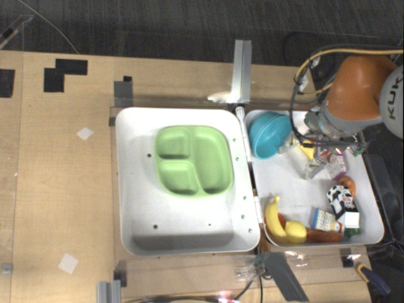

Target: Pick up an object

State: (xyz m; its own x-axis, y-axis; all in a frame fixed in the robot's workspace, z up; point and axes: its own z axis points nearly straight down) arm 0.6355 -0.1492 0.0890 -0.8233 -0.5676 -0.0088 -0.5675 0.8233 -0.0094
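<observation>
At the near rim of the right bin [372,235] lie a banana [273,216] and a yellow lemon-like fruit [295,231], touching each other, with a dark reddish piece [323,237] and a small printed carton [323,219] just beside them; the carton's print is too small to read; behind these sit a black-and-white patterned object [341,199] and a small white block [351,220], and an orange item [348,184] just beyond; at the far left corner of this bin a teal bowl [270,134] lies tilted against the wall; the left bin [136,169] holds a green divided tray [192,160], lying flat and well apart from everything else. The arm [360,90] reaches in over the far right of the right bin, and its gripper [319,163] is low among a cluttered patch of small pale items just right of the bowl; whether the fingers are wide or closed I cannot tell, and nothing can be seen held between them. I judge this the descent or grasp step, nothing yet lifted; the next move calls for closing squarely on one item without nudging the bowl; dark lettering on the arm's grey housing is cut off and unreadable.
</observation>
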